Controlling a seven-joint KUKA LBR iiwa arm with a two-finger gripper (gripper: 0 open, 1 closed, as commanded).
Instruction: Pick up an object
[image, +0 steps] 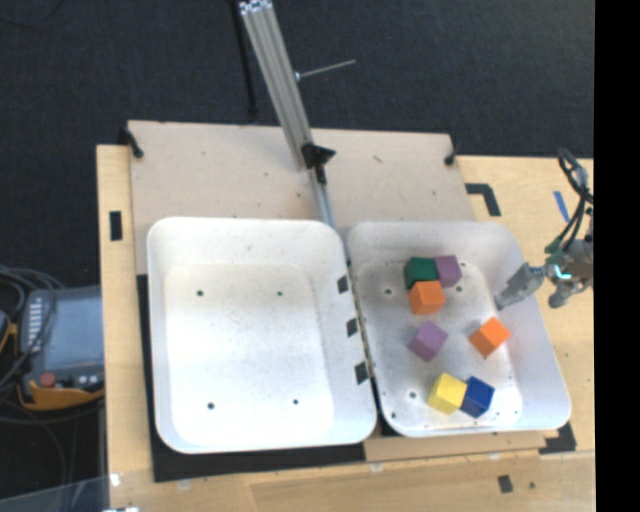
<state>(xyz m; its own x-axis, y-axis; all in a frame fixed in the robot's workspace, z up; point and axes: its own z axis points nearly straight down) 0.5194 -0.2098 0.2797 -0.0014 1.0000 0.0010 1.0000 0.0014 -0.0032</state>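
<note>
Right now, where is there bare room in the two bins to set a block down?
The left shallow white bin is bare across its floor. In the right shallow white bin, room remains along its left wall. Its middle is crowded: green cube, orange cube, purple cube, yellow cube.

Even, bright light (slightly soft focus), faint shadows.
</note>
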